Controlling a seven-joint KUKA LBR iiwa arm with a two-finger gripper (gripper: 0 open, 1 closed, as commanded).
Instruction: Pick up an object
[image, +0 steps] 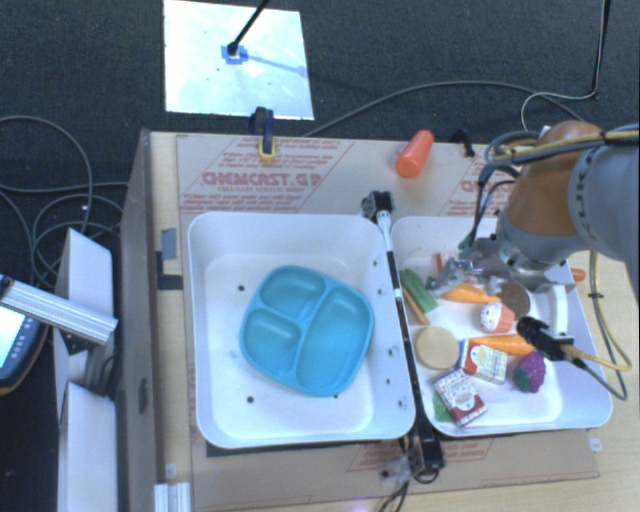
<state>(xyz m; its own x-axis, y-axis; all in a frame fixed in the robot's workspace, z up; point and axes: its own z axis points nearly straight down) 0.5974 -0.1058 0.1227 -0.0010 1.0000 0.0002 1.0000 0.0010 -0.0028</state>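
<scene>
On the counter (300, 165), the left bin (215, 300) carries a blue divided plate (306, 328) lying flat near its middle, tilted a little toward the bin's right wall. An orange cylinder (414, 153) lies on the counter beyond the bins, near the far edge.

The right bin (585, 400) holds the small things. By its left wall lie a green stick (418, 291) and, nearer the front, a tan round disc (436, 347). At the front left corner sits a red and white carton (460, 396). Just right of the disc a small boxed pack (487, 363) touches an orange carrot (505, 344). A purple piece (530, 372) rests by the front right. A white and red egg-like toy (494, 317) lies in the middle, with another orange carrot (470, 295) behind it.

The arm (575, 195) comes over the bin's far right corner. Its jaws hang above the far middle of this bin, over the second carrot; how wide they stand cannot be told.
</scene>
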